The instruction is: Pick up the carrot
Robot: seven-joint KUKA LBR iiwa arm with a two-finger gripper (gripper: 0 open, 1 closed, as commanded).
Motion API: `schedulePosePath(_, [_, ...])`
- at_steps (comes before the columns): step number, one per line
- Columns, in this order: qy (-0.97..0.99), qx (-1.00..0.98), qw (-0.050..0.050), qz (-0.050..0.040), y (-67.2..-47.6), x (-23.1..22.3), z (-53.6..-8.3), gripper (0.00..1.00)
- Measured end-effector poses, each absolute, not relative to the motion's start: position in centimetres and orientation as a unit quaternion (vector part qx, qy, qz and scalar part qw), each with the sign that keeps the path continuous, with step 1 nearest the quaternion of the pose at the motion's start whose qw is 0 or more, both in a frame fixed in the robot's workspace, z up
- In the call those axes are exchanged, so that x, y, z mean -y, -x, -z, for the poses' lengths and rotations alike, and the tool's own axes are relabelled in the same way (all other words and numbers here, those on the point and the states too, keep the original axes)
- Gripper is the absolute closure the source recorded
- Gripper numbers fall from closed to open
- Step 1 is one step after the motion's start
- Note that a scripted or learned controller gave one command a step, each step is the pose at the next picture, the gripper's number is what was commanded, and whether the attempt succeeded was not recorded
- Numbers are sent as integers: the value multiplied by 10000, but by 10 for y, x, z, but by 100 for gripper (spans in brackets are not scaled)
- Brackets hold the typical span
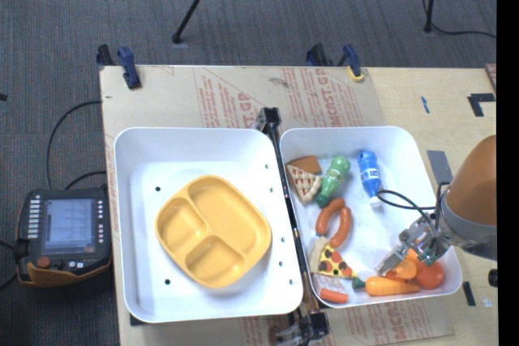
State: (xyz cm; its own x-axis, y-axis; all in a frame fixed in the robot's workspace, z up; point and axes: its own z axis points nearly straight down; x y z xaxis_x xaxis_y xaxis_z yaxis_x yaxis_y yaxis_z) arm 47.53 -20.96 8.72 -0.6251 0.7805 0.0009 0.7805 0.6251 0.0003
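Note:
The carrot, an orange toy, lies along the front wall of the right bin, near its front right corner. My gripper is down in that corner, just above and behind the carrot's right end. Its fingers stand open, with an orange bit showing between them. I cannot tell if they touch the carrot. A red round toy sits right beside the carrot and partly under the wrist.
The right bin also holds a pizza slice, two sausages, a green bottle, a blue bottle, a waffle piece and a small orange piece. A yellow divided plate lies in the left bin.

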Motion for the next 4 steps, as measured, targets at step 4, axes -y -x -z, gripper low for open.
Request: schedulePosePath(4, [5269, 8499, 9, 3, -475, 207, -118, 100])
